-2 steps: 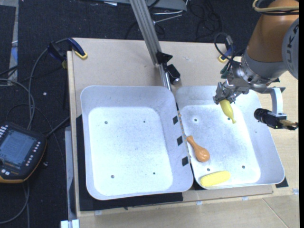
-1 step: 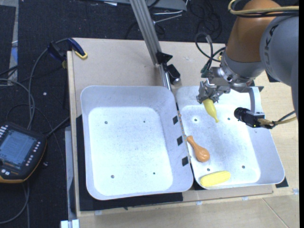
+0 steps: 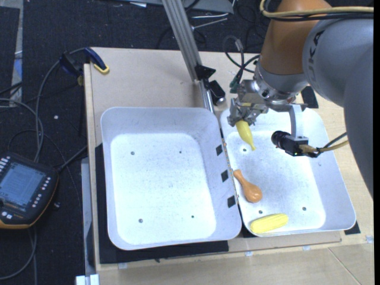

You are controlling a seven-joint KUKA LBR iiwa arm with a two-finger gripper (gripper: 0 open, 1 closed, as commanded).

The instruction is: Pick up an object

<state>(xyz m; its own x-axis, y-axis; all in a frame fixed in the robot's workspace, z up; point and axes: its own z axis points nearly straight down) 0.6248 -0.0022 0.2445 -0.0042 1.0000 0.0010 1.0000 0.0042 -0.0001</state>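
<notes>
- Gripper: it is seen over the far left corner of the right bin, carried by the grey arm with its orange band, which reaches in from the right.
- Between the fingers a yellow object is pinched at its upper end; the fingers are closed on it.
- The yellow object is long and slim, tapering to a point at its lower end, and is held tilted, with the point directed toward the bin floor. Whether the tip touches the floor cannot be told.
- It hangs directly beneath the gripper, close to the wall that the right bin shares with the left bin.
- An orange gourd-shaped object, with a thin neck and a rounded bulb, lies on the floor of the right bin, nearer the camera than the gripper and apart from it.
- A yellow corn-like object lies on its side near the front edge of the same bin, well apart from the gripper.
- A black handheld pendant is seen on the dark floor to the left of the bench.
</notes>
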